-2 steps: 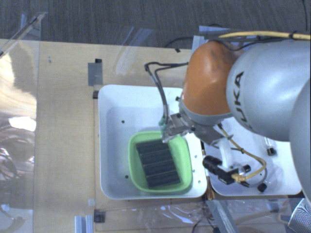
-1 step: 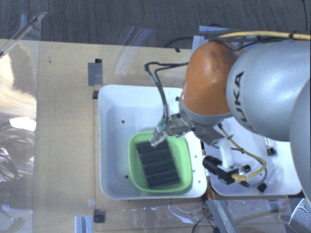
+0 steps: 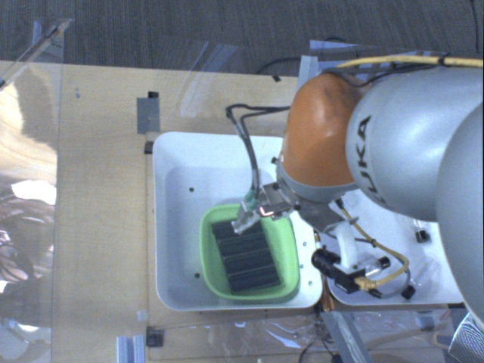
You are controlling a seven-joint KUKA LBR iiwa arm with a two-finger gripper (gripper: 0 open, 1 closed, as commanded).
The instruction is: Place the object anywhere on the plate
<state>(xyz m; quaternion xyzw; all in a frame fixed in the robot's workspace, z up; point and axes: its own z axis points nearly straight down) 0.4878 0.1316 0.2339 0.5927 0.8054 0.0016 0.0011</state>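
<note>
**Object on plate, gripper directly over its upper end**

A wooden bench (image 3: 91,203) bears two white bins; dark ribbed flooring runs along the top of the view. The arm (image 3: 393,142) reaches in from the right and covers much of the right bin (image 3: 423,297).

The gripper (image 3: 253,210) hangs over the left bin (image 3: 170,225), its tip at the upper end of the dark block (image 3: 246,257). Whether it is apart, together or clamped on the block, I cannot tell (the wrist and cabling mask it from this angle).

The block is a flat, dark, ribbed slab lying inside the green plate (image 3: 212,267), which sits in the lower right part of the left bin. Its long axis runs from upper left to lower right, away from the gripper and toward the bin's near edge. The block appears to rest on the plate's floor, within the rim.

Judgement: placement looks achieved or nearly so. What remains is a release, if one is outstanding, and a straight lift clear along the vertical, so as not to drag the block's upper end over the rim.
</note>
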